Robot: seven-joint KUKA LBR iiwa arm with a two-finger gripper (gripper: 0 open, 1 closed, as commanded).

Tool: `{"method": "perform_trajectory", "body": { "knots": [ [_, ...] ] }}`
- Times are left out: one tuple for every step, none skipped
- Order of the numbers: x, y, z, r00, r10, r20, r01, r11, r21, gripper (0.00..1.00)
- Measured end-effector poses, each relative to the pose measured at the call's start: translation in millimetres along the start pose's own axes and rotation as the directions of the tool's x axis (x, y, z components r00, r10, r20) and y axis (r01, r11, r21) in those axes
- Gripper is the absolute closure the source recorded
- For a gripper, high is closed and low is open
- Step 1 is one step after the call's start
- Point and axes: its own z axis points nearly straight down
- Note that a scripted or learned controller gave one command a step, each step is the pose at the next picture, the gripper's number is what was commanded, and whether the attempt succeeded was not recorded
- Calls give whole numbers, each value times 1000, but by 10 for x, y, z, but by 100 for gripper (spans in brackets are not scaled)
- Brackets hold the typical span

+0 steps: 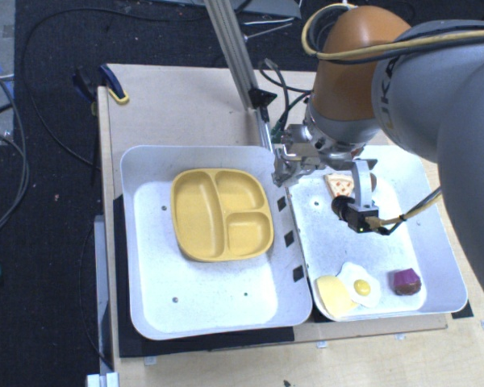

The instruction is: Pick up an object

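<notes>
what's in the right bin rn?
Pizza slice, fried egg, pale yellow piece, purple lump. Arm hides the far right corner of the bin; contents there unknown.

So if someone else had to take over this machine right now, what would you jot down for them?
Pincer: at the far left corner of the right bin, by the divide between the bins; no object seen in it.
Right bin: pizza slice just beside the pincer; fried egg, pale yellow piece and purple piece along the near edge.
Left bin: yellow divided plate.
Done: nothing lifted.
Left: grasp one object and raise it.
</notes>
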Motion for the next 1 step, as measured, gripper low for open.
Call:
{"method": "perform_trajectory", "body": {
  "knots": [
    [494, -70, 126, 1000, 1, 0, -1, 1000, 4, 100]
  ]
}}
